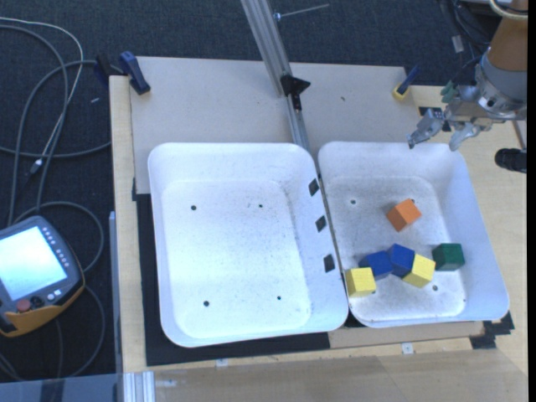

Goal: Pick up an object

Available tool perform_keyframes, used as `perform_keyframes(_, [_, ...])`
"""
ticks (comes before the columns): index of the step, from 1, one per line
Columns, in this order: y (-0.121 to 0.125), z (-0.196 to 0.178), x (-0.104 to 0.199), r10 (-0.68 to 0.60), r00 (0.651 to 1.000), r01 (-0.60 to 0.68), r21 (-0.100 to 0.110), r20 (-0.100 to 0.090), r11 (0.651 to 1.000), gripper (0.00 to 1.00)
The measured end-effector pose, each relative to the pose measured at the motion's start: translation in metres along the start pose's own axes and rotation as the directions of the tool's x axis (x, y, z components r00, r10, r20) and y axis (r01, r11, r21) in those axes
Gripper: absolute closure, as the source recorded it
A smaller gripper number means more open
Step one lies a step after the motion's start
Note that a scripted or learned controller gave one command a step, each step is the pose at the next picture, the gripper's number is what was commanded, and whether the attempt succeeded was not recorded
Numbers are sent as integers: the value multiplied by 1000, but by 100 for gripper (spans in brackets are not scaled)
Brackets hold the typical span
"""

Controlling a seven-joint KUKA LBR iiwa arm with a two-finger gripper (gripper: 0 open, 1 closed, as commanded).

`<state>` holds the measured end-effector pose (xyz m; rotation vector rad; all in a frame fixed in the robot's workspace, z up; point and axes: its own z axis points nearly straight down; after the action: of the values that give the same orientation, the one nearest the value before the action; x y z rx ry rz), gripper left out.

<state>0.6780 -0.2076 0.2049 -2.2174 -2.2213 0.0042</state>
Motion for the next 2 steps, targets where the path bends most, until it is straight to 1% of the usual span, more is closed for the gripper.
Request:
perform_keyframes(1, [-73,56,19,3,1000,-3,7,-4,1000,0])
perform_keyframes(2, [-88,109,40,1,1000,-1,4,-3,1000,0])
